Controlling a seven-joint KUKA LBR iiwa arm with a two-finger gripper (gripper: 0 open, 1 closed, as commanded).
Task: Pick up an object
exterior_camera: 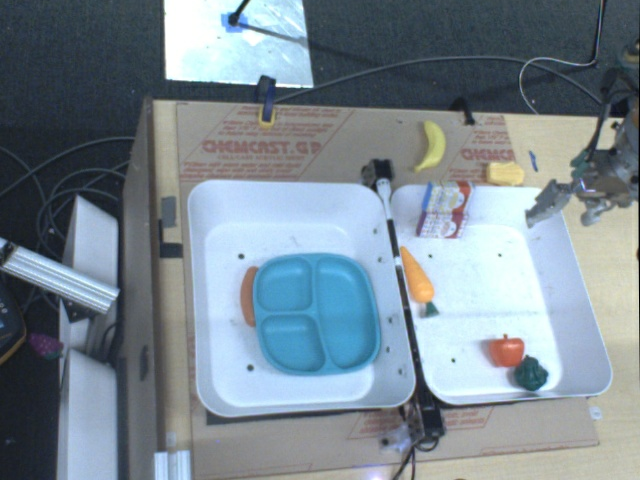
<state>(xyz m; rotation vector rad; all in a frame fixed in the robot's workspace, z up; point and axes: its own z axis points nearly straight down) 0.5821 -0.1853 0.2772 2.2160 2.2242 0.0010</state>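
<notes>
My gripper hangs over the far right corner of the right bin, open, with nothing between its fingers. In that bin an orange carrot lies against the left wall. A small striped carton leans in the far left corner. A red tomato and a green broccoli piece sit together near the front right. The left bin holds a blue divided plate, and an orange sausage lies along the plate's left side.
A banana and a yellow block lie on the cardboard behind the right bin. A black clamp sits at the far end of the divider between the bins. Cables run across the dark floor behind the bench.
</notes>
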